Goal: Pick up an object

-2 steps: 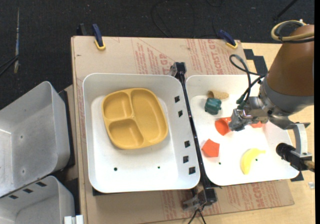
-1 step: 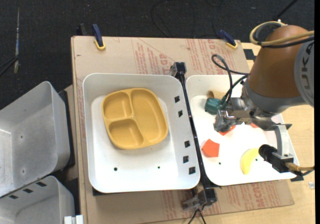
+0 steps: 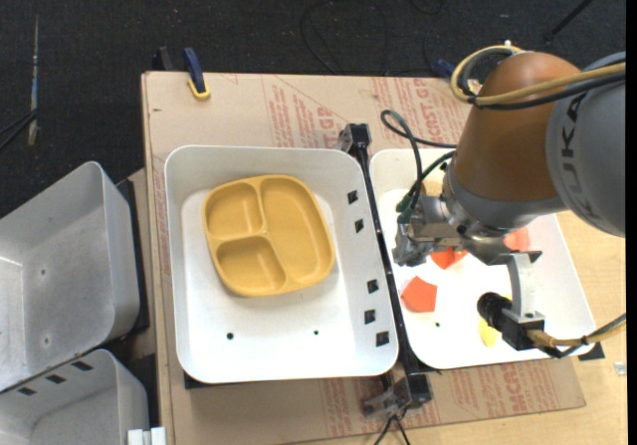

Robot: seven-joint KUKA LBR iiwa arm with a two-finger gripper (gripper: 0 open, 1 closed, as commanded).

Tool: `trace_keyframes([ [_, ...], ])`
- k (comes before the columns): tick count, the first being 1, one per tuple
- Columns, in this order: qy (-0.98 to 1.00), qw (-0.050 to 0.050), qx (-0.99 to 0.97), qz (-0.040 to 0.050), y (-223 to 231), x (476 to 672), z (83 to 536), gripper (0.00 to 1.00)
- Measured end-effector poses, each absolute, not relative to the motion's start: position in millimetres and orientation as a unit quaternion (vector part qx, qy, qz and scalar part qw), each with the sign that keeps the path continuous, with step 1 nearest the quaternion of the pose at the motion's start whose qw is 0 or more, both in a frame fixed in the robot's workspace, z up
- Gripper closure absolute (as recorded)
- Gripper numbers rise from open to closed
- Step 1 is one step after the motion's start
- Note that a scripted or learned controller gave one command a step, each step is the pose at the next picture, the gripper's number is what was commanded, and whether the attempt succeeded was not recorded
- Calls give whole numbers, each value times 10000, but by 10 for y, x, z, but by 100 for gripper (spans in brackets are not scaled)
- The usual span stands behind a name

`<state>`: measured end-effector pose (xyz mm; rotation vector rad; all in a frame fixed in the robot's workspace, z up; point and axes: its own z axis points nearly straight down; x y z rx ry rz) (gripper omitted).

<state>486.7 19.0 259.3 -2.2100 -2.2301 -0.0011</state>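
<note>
Camera view has the gripper (image 3: 416, 242) low in the right bin (image 3: 572, 309), its jaw state impossible to tell, an orange block (image 3: 420, 295) just below it, and a yellow divided plate (image 3: 267, 234) well left.

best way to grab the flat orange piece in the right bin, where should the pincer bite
Probably across the orange piece's two straight opposite edges, coming straight down from above: it lies flat on the right bin's floor, with bare floor on its lower and left sides.
</note>
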Motion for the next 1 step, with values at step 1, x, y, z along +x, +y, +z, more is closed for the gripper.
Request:
trace_keyframes([
  [1,-7106,3,-7036,-7,770,4904,2607,100],
])
